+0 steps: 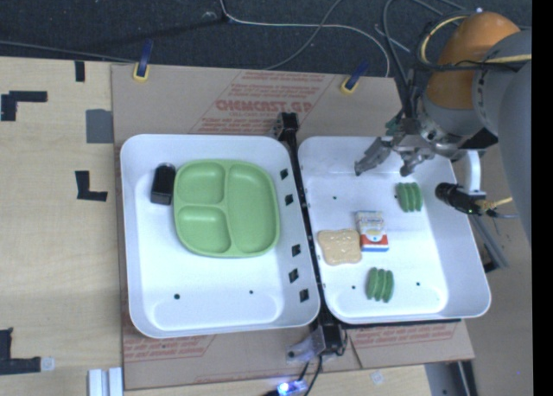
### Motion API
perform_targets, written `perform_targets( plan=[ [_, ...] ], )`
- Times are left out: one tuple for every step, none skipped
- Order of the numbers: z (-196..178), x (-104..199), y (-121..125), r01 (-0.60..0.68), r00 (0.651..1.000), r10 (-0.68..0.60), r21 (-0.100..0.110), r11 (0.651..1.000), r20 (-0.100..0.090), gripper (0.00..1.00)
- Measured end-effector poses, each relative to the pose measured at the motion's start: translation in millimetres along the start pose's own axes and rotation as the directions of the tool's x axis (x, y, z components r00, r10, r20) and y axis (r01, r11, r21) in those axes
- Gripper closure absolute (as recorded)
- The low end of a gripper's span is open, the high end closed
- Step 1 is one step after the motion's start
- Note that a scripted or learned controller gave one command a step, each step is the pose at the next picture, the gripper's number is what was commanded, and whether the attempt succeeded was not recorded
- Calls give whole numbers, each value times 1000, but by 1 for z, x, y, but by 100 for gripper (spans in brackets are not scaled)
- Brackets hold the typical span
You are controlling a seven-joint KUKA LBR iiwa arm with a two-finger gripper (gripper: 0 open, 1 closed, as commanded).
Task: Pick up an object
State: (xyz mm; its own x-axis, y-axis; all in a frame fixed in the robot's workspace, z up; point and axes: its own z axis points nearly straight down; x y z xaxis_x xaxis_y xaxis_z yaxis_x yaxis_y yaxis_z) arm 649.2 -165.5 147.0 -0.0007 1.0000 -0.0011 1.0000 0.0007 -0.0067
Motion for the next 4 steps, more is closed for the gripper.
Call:
perform_targets(
  plan=[
    [45, 0, 2, 2, 1000, -2, -1, 1000, 0, 0],
    [31, 1, 4, 3, 1000, -3, -5, 1000, 0, 100],
    [-14, 7, 7, 1, 1000, -1, -11, 1000, -1, 100],
    [-78, 11, 7, 1, 1000, -1, -13, 1000, 0, 100]
  ],
)
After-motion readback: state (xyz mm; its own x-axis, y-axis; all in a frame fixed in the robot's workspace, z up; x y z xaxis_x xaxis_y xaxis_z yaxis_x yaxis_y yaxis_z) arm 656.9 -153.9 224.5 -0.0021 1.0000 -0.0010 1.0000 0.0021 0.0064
